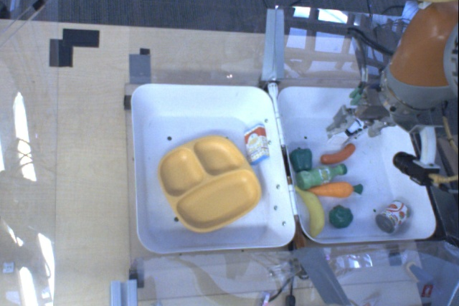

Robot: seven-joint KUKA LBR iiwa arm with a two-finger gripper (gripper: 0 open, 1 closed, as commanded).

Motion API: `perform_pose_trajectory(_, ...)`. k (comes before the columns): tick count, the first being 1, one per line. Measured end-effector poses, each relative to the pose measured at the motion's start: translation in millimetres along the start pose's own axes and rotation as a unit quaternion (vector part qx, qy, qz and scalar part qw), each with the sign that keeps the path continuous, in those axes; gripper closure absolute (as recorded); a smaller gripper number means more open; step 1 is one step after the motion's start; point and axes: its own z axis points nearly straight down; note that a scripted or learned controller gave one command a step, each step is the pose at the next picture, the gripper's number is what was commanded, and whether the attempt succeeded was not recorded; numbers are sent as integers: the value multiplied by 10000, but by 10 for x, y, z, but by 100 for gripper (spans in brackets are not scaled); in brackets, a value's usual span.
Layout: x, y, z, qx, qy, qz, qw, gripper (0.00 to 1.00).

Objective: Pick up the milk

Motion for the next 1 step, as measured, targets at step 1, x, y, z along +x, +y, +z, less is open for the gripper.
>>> perform_pose_trajectory(1,-542,474,872,-15,-11,-410,9992,0)
